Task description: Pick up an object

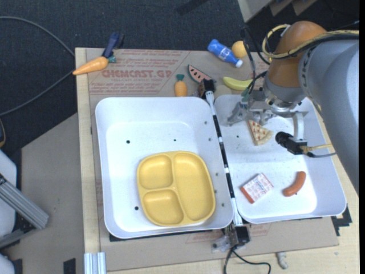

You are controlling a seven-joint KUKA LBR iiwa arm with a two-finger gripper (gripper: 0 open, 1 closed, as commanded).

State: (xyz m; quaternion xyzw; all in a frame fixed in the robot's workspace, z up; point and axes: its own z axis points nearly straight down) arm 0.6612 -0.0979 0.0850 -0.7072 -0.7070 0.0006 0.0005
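The right bin [319, 207] holds a pizza slice [260, 133] near its far end, a red-and-white packet [256, 188] toward the front, and a sausage [294, 184] at the front right. My gripper [250, 117] hangs over the far end of this bin, just beyond and left of the pizza slice. Its fingers [234, 116] are spread open and nothing sits between them. The grey arm with its orange band comes in from the upper right.
The left bin [114, 124] carries a yellow divided plate [174, 187]. On the bench behind the bins lie a carrot [91, 66], a small orange toy [181, 88], a watermelon slice [197, 73], a banana [236, 84], a blue bottle [223, 52] and a lemon [240, 49].
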